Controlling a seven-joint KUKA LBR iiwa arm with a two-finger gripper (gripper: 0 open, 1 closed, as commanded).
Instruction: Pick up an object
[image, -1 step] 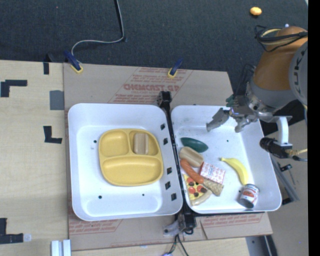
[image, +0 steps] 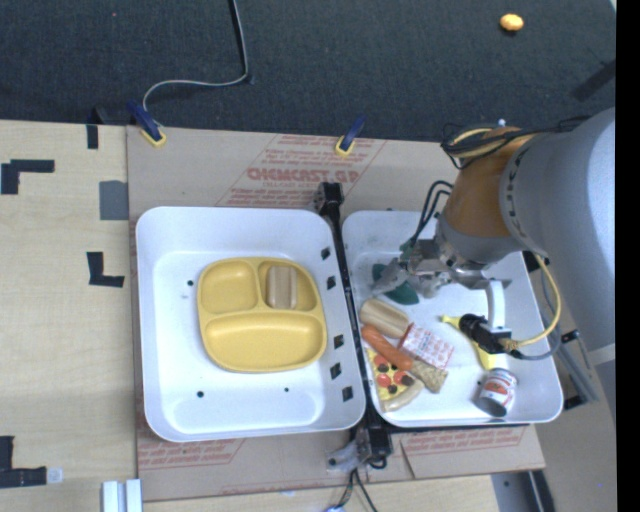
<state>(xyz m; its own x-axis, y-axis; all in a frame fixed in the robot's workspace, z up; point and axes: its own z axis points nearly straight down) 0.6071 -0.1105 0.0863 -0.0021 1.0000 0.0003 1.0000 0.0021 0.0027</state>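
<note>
Fingers (image: 408, 272) directly over green object (image: 404, 293), right bin (image: 540, 400)

Bench (image: 60, 330) — two white bins (image: 160, 330) on cardboard (image: 290, 175).

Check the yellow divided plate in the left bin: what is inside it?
The yellow plate holds one tan, bread-like piece in its upper right compartment. The other two compartments show bare yellow. Whatever lies beneath the plate is covered.

Yellow tray (image: 262, 345) in white bin (image: 165, 320); orange-banded grey arm (image: 560, 190).
</note>
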